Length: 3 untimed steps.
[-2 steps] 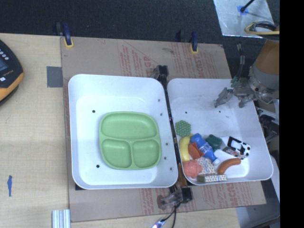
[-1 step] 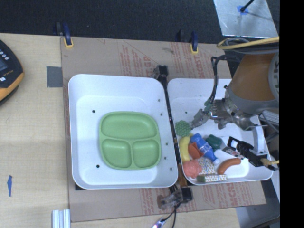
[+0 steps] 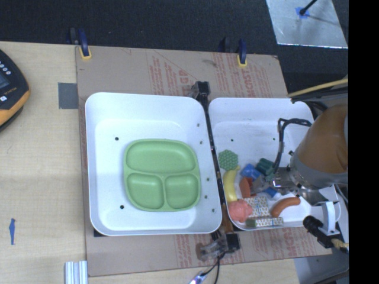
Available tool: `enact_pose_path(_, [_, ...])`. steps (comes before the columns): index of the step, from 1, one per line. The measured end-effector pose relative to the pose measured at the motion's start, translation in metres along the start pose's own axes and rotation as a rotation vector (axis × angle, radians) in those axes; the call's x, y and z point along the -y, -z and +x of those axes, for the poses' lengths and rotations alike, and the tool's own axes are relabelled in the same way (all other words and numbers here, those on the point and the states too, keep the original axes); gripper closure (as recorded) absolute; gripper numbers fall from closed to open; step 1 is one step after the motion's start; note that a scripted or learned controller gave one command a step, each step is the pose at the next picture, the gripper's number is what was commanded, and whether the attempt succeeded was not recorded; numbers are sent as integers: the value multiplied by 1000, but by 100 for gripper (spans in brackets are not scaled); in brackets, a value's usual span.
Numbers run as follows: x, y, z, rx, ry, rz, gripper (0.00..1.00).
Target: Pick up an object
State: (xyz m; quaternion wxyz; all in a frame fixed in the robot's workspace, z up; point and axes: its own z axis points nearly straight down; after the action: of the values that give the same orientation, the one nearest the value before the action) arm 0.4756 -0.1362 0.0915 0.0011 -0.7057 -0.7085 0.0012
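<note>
The right bin (image 3: 249,114) holds a pile of small toys at its near end. In it are a green knobbly disc (image 3: 228,158), a yellow banana (image 3: 230,185), a blue piece (image 3: 249,172), an orange-red piece (image 3: 245,187), a pink lump (image 3: 240,210), a brown sausage (image 3: 286,205) and a speckled white block (image 3: 259,205). My gripper (image 3: 271,179) reaches in from the right and hangs low over the pile, beside a dark teal piece (image 3: 265,165). The arm's grey body and orange band (image 3: 324,144) hide the bin's right side.
The left bin (image 3: 100,158) carries a pale green divided plate (image 3: 161,174). A black divider bar (image 3: 207,141) runs between the bins. Blue-and-yellow clamps (image 3: 83,45) pin the cardboard at the back. A yellow-black device (image 3: 9,93) lies at the far left.
</note>
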Motion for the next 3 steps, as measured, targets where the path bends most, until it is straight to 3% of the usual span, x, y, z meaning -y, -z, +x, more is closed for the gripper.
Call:
enact_pose_path(1, [-67, 1, -27, 0, -1, -1, 0])
enact_pose_path(2, [-92, 1, 27, 1, 2, -3, 0])
enact_pose_path(3, [-148, 1, 40, -1, 0, -1, 0])
